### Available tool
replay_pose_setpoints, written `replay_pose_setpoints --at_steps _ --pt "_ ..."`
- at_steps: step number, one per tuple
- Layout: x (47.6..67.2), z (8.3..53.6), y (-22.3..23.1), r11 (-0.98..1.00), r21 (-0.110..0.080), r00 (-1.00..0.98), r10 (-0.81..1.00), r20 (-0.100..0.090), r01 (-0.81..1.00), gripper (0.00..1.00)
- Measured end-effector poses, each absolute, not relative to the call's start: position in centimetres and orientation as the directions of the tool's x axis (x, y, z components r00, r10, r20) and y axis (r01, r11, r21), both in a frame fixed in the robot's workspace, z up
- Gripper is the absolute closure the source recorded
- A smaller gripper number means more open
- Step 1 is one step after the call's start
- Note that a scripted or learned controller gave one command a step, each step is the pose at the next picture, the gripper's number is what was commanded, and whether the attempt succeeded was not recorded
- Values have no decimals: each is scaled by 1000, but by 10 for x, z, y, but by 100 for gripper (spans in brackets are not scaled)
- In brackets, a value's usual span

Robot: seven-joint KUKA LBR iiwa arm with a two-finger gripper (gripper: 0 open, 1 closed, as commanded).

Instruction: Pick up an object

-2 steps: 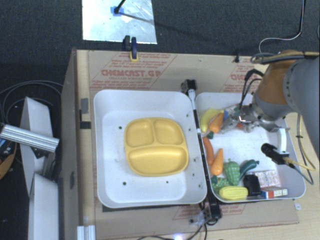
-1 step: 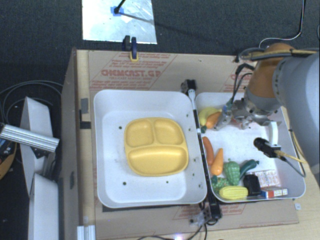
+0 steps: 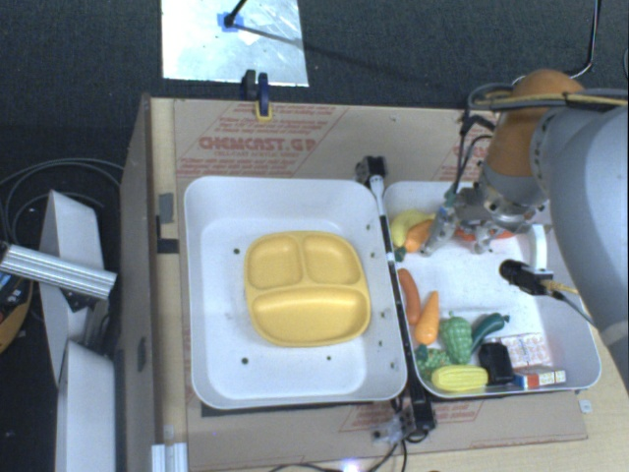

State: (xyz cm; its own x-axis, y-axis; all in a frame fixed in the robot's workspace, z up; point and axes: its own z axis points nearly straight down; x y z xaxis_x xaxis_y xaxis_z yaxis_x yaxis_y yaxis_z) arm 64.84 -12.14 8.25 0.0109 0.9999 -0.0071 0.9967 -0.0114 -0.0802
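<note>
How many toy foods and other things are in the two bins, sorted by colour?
Yellow: 3, the divided plate, the corn, the lemon-like piece
Orange: 3, the carrots
Green: 2
Black: 1
White box: 1
Total: 10

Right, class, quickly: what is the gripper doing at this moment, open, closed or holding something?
Gripper: low over the upper end of the right shallow white bin, beside the orange toy carrot and yellow toy fruit; its state cannot be told.

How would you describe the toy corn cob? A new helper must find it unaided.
Start at the right white bin, the one crowded with toy food. Follow its near edge to the cluster of toys there. The corn cob lies flat below the green broccoli, the only yellow, bumpy piece among orange carrots and packets.
</note>
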Motion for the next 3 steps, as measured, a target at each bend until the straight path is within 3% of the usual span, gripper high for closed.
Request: replay_pose_setpoints --at_steps 1,2,3 --pt "647 80 -142 -9 -48 9 1000 4 999 0" --pt "573 84 -159 1 0 -1 1000 -1 1000 0" --pt "623 85 -172 4 3 -4 1000 -1 1000 0"
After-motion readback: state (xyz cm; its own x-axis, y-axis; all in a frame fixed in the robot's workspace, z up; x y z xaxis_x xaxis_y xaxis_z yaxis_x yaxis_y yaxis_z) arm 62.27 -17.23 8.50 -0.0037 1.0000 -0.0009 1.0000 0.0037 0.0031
